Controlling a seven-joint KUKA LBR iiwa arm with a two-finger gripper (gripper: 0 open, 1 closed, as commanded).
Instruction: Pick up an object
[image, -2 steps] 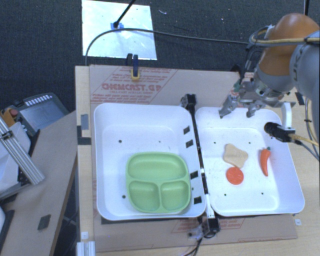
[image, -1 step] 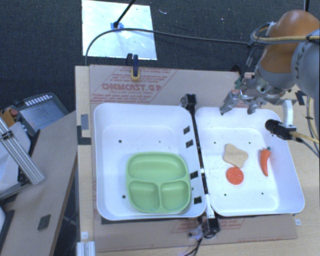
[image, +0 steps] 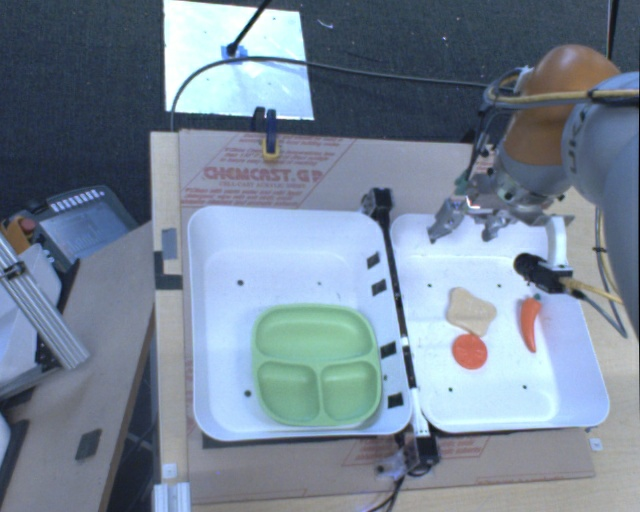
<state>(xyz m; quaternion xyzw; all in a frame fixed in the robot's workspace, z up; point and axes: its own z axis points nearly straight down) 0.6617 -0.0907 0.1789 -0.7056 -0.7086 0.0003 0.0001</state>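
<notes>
- My claw (image: 465, 228) hangs over the far edge of the right bin (image: 500, 400). Its two fingers (image: 440, 226) are spread apart and pointing down, with nothing between them.
- The orange band of my arm (image: 560, 95) sits above and to the right of the claw, and the grey links run off towards the right side of the view.
- The things I could pick up lie on the floor of the right bin, nearer the camera than my claw and apart from it.
- Nearest is a pale beige piece (image: 470, 310), lying flat around the middle of the bin.
- Just in front of it, almost touching, is a round red disc (image: 469, 351).
- To their right lies an orange carrot (image: 529, 322) — slim, with its length running from the far side towards the near side.
- The left bin (image: 230, 260) sits beside the right one, and a black strip (image: 385, 270) runs along the seam between them.
- It holds a green divided plate (image: 318, 365) with three compartments — set towards the near right corner, well apart from my claw.
- Both bins rest on a brown board (image: 330, 165) with red lettering, and a yellow clamp (image: 270, 140) sits at its far edge.
</notes>
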